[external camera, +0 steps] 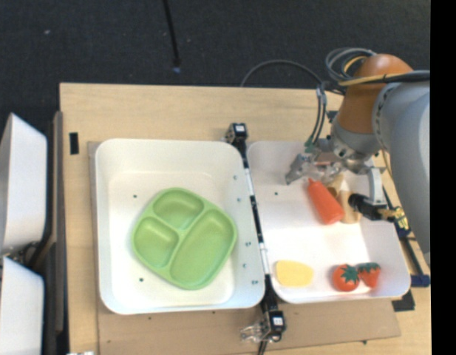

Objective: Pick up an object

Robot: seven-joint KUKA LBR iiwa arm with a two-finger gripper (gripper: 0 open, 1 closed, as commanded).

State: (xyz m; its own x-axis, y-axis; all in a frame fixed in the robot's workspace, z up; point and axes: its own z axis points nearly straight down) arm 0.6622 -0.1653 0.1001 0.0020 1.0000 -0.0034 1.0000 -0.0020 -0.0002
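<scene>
Divided plate (185, 238) in left bin (109, 161), carrot (325, 201) in right bin (276, 161)

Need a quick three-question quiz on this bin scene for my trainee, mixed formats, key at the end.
1. True or false: the green divided plate lies in the left bin.
2. Which item lies closest to the gripper? A) yellow piece B) carrot C) tomato
3. Fill in: the tomato lies beside a ___ near the right bin's front edge.

Key: 1 true; 2 B; 3 strawberry.
</scene>
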